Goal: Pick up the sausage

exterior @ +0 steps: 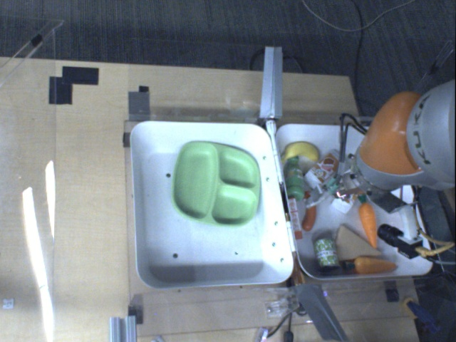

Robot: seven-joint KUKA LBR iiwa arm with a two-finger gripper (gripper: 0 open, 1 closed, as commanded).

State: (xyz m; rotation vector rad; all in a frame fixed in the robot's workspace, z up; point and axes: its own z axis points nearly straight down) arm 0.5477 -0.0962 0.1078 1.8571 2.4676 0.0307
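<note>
The sausage [309, 218], small, reddish-brown and elongated, lies near the left wall of the right bin [420, 269]. It points roughly toward the bin's front. My gripper [344, 189] hangs over the middle of that bin, under the orange-banded wrist [388, 144]. It is to the right of the sausage and a little farther back, apart from it. Clutter and the wrist hide the gripper's tips.
Around the sausage the right bin holds a yellow lemon [301, 150], a green bottle [292, 171], a green can [325, 251], a tan wedge [353, 242] and two carrots [368, 223] [372, 265]. A green divided plate [216, 182] sits in the left bin [153, 248].
</note>
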